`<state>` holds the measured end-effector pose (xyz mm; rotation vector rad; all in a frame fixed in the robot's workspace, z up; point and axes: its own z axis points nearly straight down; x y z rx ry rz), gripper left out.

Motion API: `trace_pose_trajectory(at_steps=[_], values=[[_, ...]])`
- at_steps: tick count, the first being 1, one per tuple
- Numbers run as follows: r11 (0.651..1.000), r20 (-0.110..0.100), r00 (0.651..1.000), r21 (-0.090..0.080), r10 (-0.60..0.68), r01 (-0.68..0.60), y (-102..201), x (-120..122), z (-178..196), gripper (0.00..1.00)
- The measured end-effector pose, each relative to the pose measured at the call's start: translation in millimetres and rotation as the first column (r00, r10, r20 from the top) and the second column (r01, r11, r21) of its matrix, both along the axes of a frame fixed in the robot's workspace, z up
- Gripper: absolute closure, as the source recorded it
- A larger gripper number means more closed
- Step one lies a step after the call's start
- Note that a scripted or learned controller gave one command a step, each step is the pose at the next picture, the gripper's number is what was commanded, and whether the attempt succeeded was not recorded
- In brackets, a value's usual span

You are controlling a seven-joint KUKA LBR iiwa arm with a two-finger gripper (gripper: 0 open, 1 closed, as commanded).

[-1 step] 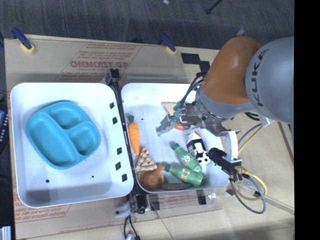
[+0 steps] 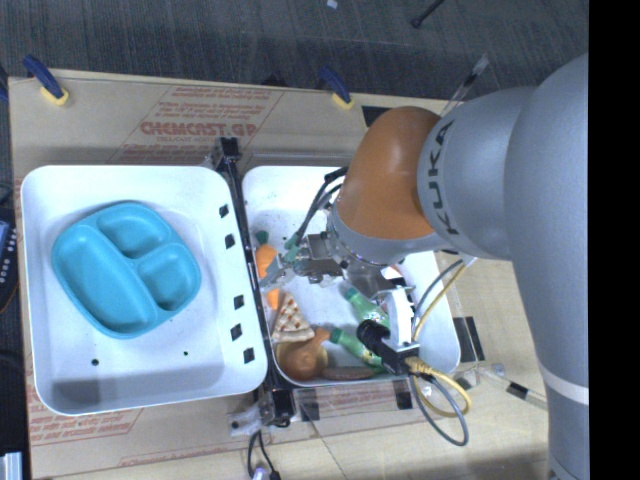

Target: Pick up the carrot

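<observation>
Nearest the camera, the front of the right bin (image 2: 440,353) holds a brown rounded item (image 2: 300,356), a pizza slice (image 2: 289,317) just behind it, and a green piece (image 2: 352,342) beside a dark fitting with yellow cable. Further back, the gripper (image 2: 312,258) sits low in this bin beneath the arm's (image 2: 500,158) orange band (image 2: 385,178); whether it is spread or closed cannot be told. The carrot (image 2: 264,261) lies just to the gripper's left, against the bin's left wall, partly hidden. The left bin (image 2: 60,368) carries a blue tray (image 2: 125,266) with three compartments. Cardboard (image 2: 200,113) lies behind both bins.
</observation>
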<state>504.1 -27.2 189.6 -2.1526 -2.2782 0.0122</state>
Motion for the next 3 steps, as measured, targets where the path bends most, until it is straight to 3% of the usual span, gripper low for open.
trace_pose_trajectory(at_steps=[1,2,3], values=[[0.980,0.014,0.980,0.005,0.199,-0.199,-65,72,-84,0.00],[0.982,0.007,0.982,0.000,0.187,-0.187,-76,100,-97,0.00],[0.981,0.003,0.981,0.000,0.196,-0.196,-76,100,-87,1.00]])
